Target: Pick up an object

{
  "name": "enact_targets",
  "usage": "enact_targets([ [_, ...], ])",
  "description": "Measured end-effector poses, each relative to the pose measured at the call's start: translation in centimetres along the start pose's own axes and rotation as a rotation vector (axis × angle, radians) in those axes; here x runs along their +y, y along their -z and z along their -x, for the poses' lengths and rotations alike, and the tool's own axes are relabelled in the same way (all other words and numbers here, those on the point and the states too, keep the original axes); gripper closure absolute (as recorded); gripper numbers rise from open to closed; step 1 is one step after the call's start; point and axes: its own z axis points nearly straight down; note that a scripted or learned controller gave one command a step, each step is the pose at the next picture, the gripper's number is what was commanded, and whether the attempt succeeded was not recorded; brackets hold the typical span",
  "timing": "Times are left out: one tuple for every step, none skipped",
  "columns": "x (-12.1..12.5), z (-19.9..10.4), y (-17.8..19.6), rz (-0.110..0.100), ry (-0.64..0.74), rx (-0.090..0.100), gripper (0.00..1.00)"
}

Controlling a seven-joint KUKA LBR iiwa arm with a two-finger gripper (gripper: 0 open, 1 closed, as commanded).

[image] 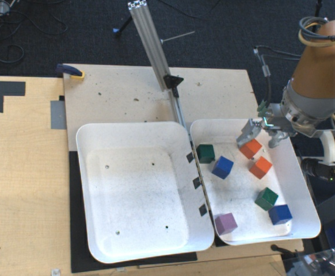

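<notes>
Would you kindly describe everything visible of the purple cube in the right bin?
The purple cube is a small, matte, pale violet block with plain faces. It sits flat on the floor of the right bin, in its near left corner, slightly rotated against the bin's edges and close to the left wall. Nothing rests on it; it stands apart from the other cubes, far from the gripper.

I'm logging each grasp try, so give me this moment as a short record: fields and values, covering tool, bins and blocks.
tool: over the right bin's far side, at an orange block
grasp: cannot tell
right bin: seven blocks
blocks: two orange, second at; two green and; two blue and; one purple
left bin: no blocks seen
arm: reaches in from the right
</notes>
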Motion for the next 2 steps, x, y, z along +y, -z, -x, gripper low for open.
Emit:
enact_targets([
  [0.0, 0.1, 0.2, 0.004, -0.003, 0.000, 0.00],
  [0.0, 0.1, -6.3, -0.003, -0.001, 0.000, 0.00],
])
